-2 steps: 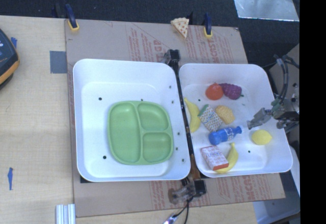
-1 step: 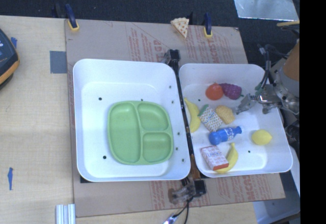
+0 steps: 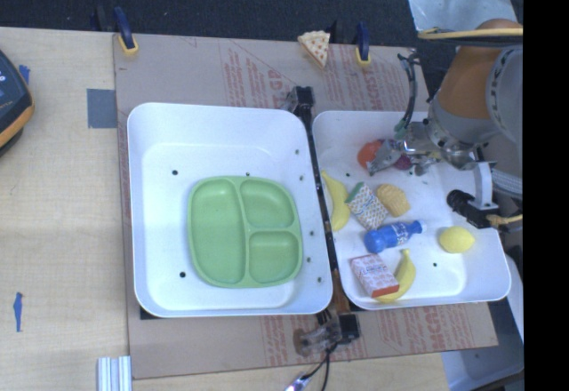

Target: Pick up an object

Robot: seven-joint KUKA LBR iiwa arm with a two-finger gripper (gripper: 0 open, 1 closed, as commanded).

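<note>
**Tomato under the gripper, nothing lifted yet**

Tomato [image 3: 371,152], a small red round piece, lies at the upper left of the right bin [image 3: 498,287], and we take it as the likely target because the gripper [image 3: 397,155] sits low just beside it, at its right edge. We cannot tell from this slanted view how the gripper is set, nor whether it touches the tomato. Nothing is seen lifted or held.

We judge the task at the reach stage: the arm is down in the bin, but the grasp and the lift are left to do. The other pieces rest on the bin floor: a corn cob [image 3: 393,198], a blue bottle [image 3: 391,235], a lemon [image 3: 456,240], a banana [image 3: 402,278], a red box [image 3: 372,274]. The left bin [image 3: 151,136] carries a green tray [image 3: 244,231], well apart from the work.
</note>
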